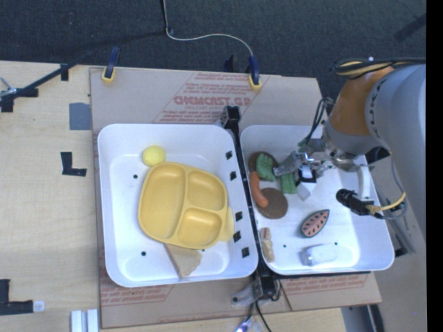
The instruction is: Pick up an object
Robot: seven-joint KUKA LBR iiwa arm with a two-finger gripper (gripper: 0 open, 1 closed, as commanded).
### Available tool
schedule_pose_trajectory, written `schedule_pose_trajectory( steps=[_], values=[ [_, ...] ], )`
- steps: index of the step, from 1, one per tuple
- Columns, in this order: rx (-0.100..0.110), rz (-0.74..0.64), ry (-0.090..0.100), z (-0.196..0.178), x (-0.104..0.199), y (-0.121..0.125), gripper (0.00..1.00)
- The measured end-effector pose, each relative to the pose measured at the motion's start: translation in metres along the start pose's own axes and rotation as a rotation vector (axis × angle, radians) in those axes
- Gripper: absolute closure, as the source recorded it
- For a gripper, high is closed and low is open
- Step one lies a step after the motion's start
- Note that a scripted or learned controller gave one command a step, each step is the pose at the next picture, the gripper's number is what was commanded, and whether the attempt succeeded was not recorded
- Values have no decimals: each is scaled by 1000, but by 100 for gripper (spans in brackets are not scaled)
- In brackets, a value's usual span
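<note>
Hovering over the right bin (374, 251): hand (292, 168), grip state cannot be told, above a green item (287, 183). Landmark: brown disc (273, 203). Orange sausage (258, 189) touches its left; dark green lump (264, 163) above; spotted oval (315, 223) right; white piece (318, 255) lower right. Left bin (111, 185): yellow tray (183, 205), yellow ball (154, 155).

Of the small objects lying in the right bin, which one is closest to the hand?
The green object, directly at the hand. The orange sausage-shaped piece, brown disc and red-spotted oval lie farther away.
</note>
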State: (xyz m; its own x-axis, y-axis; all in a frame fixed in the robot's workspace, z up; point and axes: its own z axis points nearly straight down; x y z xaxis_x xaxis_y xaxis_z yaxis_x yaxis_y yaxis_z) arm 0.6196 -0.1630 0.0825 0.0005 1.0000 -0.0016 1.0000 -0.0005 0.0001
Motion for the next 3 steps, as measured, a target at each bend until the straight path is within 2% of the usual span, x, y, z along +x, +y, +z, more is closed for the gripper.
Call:
schedule_pose_trajectory(
  steps=[1,2,3],
  values=[
    [-12,-2,-1,-21,-1,5,100],
    [-5,-8,2,-115,66,4,100],
    [9,-3,4,-101,114,-64,100]
  ],
)
